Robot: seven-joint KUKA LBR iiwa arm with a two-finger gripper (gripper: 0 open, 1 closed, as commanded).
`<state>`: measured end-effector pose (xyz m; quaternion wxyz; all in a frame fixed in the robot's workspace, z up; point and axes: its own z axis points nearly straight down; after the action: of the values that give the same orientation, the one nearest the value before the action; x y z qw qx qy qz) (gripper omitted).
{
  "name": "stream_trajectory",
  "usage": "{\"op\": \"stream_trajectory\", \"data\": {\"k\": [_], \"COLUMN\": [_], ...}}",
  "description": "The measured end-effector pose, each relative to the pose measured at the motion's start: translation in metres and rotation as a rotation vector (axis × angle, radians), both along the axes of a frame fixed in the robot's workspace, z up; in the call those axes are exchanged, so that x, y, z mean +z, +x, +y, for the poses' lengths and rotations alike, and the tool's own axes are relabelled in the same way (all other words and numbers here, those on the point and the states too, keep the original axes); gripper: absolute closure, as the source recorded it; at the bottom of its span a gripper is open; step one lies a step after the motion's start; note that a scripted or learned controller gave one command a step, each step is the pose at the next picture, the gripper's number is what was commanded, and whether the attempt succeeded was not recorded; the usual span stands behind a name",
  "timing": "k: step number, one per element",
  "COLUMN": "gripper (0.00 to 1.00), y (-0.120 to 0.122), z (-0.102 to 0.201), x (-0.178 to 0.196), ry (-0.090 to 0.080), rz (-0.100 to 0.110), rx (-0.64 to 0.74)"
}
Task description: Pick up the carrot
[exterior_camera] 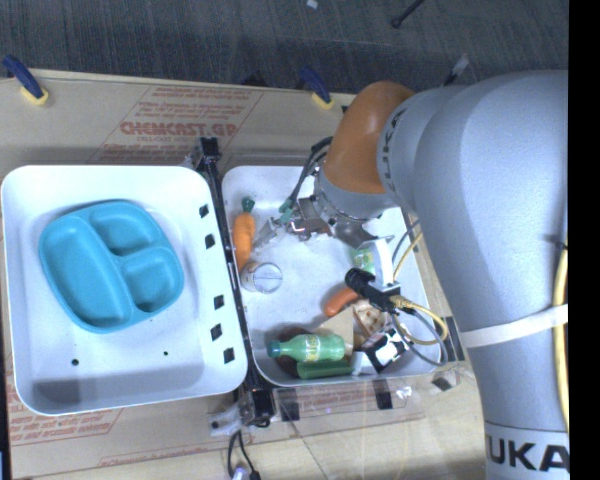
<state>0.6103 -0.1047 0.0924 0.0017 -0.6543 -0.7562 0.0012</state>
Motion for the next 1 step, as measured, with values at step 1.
{"op": "stream_trajectory", "data": {"k": [1], "gripper": [0.00], "y": [0.0046], "z": [0.0073], "x": [-0.0003], "ry": [-0.002], "rz": [0.000], "rx": [-0.364]}}
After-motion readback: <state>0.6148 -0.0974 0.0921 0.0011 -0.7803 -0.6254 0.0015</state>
